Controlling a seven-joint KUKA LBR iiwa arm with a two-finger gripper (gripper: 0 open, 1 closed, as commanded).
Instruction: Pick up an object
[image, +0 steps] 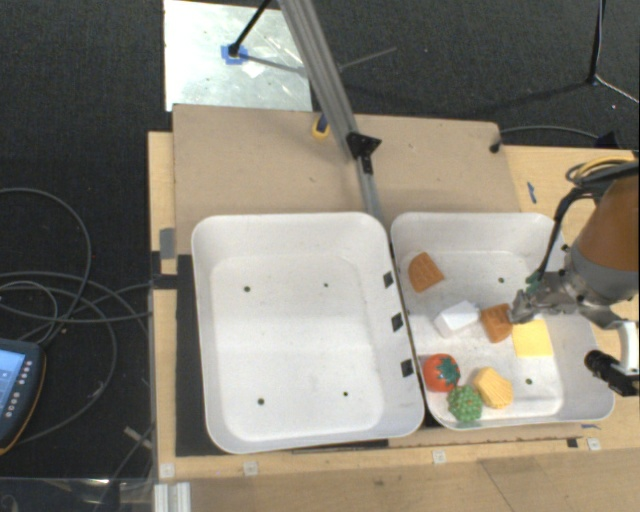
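Objects are 6, all in right bin (470, 235): yellow flat block (533, 339), orange corn-like piece (493, 387), brown block (497, 323), white block (457, 317), red-green tomato (441, 372), green bumpy piece (464, 404); another brown block (425, 271) upper left. Left bin (215, 240) has wide room. Gripper (524, 308) touches the brown block beside it; open or closed, can't tell.

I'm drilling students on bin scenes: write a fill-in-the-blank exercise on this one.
1. All the objects lie in the ___ bin.
2. The gripper is right next to the ___ block.
3. The green broccoli lies just below the ___ tomato.
4. The yellow block is ___ in shape.

Missing words: right; orange; red; square
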